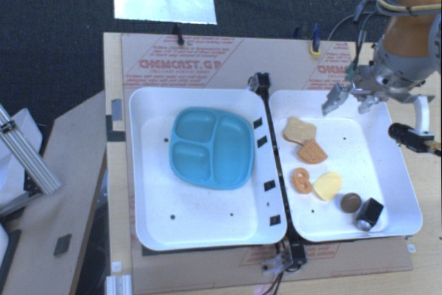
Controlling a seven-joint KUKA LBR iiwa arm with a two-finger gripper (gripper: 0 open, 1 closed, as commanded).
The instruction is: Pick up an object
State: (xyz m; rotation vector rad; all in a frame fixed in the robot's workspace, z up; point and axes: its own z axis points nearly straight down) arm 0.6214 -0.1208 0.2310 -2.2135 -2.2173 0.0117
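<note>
Two white bins sit side by side on the bench. Going left to right: the left bin (155, 217) has a blue divided plate (210, 147) lying flat in the middle of it. Across the divider, the right bin (394, 169) holds a small bunch of stuff. A tan bread-slice piece (299, 130) is up around 11 o'clock in that bin, with an orange waffle-looking piece (312, 153) touching it just below. Lower down there's an orange pretzel (301, 180), a pale yellow chip-like piece (327, 185) right beside it, then a brown round thing (351, 202) and a black-and-silver cylinder (369, 213) near 5 o'clock. The gripper (351, 99) hangs over the bin's top rim around 12 o'clock, fingers spread apart, with nothing between them and clear of all the pieces.
</note>
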